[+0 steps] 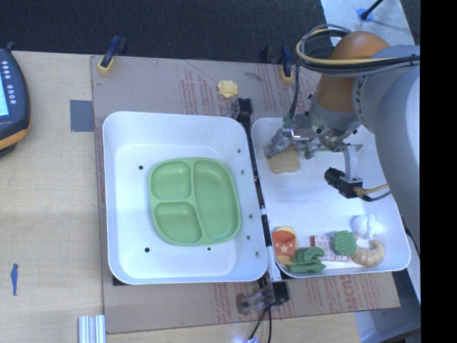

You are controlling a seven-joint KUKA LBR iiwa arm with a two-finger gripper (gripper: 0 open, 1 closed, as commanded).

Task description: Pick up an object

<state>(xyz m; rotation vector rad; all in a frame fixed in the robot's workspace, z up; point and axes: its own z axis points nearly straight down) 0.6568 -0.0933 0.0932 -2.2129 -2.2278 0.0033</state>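
Observation:
My gripper (294, 144) hangs over the far left corner of the right bin (314, 199), under the arm's orange band (355, 47). Just below it, on the bin floor, lies a flat tan piece like a slice of toast (285, 163); I cannot see whether the gripper touches it. Along the near edge of the same bin lie a red can (283, 243), a green leafy toy (308, 259), a green broccoli-like piece (345, 242), a white lump (368, 226) and a tan croissant (368, 254).
The left bin (121, 191) holds a green divided plate (194, 201). A small yellow object (228, 88) sits on the cardboard behind the bins. A control pendant (8, 98) rests at the far left. Clamps (110, 53) grip the cardboard's back edge.

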